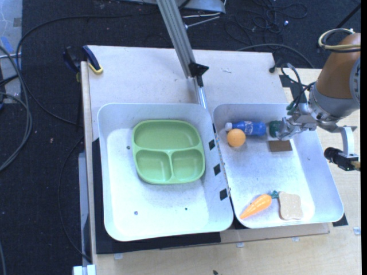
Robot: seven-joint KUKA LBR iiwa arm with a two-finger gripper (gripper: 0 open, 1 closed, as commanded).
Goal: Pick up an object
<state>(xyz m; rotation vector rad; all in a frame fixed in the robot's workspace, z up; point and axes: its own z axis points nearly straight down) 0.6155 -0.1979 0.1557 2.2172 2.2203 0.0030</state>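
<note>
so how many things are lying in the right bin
5: orange ball and blue bottle at the far end, brown block beside the gripper, carrot and bread slice near front.

The grey arm (pixel 338 79), orange-banded above its wrist, enters from about three o'clock and angles down toward nine o'clock, its gripper (pixel 285 129) low at the tip.

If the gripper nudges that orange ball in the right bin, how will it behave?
The orange ball looks round and smooth, so it will probably roll at a light push. It sits against the blue bottle, which may stop it that way. Its curve could slip from two fingers.
</note>
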